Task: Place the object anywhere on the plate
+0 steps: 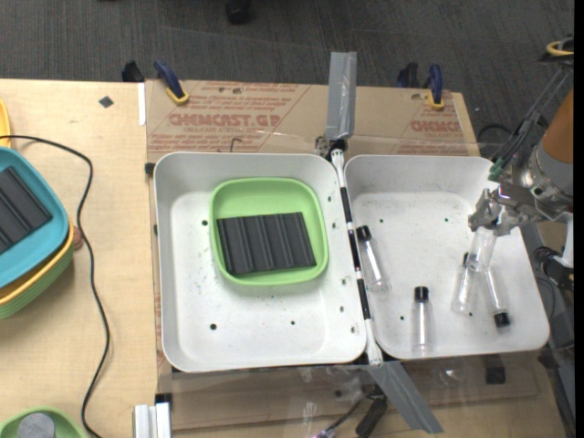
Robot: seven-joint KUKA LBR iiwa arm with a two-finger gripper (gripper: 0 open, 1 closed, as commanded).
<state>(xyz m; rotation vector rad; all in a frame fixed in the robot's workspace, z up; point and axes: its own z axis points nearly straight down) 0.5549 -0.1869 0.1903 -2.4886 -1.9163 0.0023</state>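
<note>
Nearest the camera, a clear vial [421,318] with a black cap lies in the right bin [429,340], well to the right of the green plate [266,194]. Farther right of the plate, two more capped vials [469,281] lie crossed, just below the hand [495,212]; one vial's upper end reaches the hand, but whether the hand grasps it or is released cannot be told. Another vial [370,261] lies just right of the plate, along the divider. The plate sits in the left bin [182,336], carrying a dark ridged insert [266,243].
</note>
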